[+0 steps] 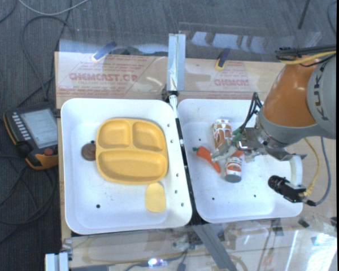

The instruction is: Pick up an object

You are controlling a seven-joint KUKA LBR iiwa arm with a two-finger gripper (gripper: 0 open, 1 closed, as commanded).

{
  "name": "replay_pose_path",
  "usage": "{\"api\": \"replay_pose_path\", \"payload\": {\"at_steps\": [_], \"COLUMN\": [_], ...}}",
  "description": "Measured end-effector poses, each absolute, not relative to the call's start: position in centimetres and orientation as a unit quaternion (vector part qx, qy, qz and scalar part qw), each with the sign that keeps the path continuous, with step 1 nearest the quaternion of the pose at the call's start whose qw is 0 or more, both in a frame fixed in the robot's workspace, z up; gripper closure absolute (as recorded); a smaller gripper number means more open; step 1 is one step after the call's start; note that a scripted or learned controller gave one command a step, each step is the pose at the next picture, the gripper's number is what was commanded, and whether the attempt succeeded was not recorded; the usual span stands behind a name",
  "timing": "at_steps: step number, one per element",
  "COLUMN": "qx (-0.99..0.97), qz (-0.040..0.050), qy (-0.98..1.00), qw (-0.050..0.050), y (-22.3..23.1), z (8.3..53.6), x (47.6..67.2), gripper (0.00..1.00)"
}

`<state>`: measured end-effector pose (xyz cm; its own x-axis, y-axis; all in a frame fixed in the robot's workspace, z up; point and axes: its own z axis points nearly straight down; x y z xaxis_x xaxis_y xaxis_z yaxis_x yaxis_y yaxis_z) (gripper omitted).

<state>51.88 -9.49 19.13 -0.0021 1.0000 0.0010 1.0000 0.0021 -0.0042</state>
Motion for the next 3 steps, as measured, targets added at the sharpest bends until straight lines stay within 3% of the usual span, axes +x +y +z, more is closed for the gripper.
{"api": "replay_pose_path", "payload": {"at_steps": [1,2,3], "qx": [-0.697,-0.697,-0.754], "qz": [-0.0036,-0.004,0.0016], "qy": [-0.717,-0.717,-0.657], "qw": [-0.005,-0.006,0.0], "y": [-13.1,-13.1,-9.0], "z": [9.0,10.0,20.3], "x": [52.4,52.5,54.5], "gripper": [0.0,1.0,1.0]}}
